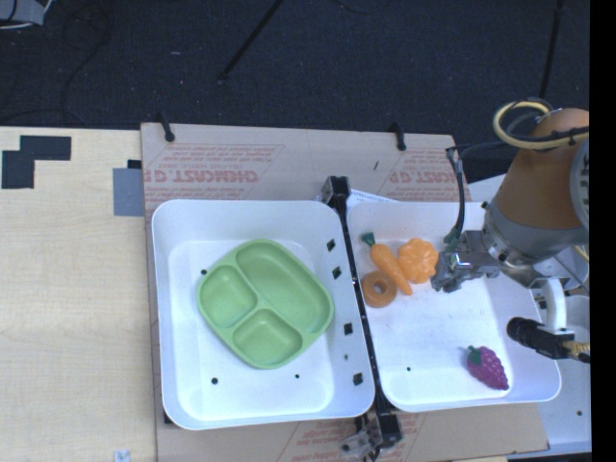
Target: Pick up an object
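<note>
The arm (539, 195) reaches into the right bin (525, 393) from the right, and its jaws (449, 275) sit low over the bin floor; whether they are released or clenched I cannot tell, since the slanted view blurs them into a dark cluster, and nothing visibly sits between them.

Just to the left of the jaws lies an orange pumpkin-like toy (419, 259), near enough that it may be touching, though I cannot say for sure; beyond it, further left, a toy carrot (389, 264) lies at a slant, with a brown ring (379, 290) against its near side; a purple grape bunch (488, 367) rests well apart, toward the camera and somewhat right of the jaws. The left bin (183, 373) holds a green divided plate (265, 301), far to the left across the divider.

The step in hand looks like the approach to a grasp, most likely on the pumpkin-like toy; no lift has begun. The next move calls for shifting the jaws a little leftward so they straddle the toy, then descending and closing; the crowded carrot and ring beside it could be nudged or caught instead.
</note>
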{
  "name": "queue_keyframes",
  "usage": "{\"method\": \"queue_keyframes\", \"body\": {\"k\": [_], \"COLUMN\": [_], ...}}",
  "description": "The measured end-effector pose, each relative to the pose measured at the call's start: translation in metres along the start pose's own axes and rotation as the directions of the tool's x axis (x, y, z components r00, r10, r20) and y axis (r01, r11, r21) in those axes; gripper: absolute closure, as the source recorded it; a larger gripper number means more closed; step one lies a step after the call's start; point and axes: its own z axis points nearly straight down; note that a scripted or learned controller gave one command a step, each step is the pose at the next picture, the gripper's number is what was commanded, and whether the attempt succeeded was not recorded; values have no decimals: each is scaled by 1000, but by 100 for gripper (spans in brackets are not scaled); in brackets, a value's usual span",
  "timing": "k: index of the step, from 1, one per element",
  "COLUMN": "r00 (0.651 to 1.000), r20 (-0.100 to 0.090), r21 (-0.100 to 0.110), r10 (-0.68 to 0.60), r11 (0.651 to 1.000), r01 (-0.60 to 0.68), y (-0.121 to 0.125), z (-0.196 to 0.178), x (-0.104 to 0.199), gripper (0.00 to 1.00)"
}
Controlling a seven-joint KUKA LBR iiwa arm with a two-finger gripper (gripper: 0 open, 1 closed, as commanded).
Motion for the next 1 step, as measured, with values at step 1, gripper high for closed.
{"method": "queue_keyframes", "body": {"k": [1], "r00": [1000], "r20": [0], "r21": [0], "r10": [0], "r11": [1000], "r01": [0], "y": [-8], "z": [-47], "x": [-1], "gripper": [100]}}
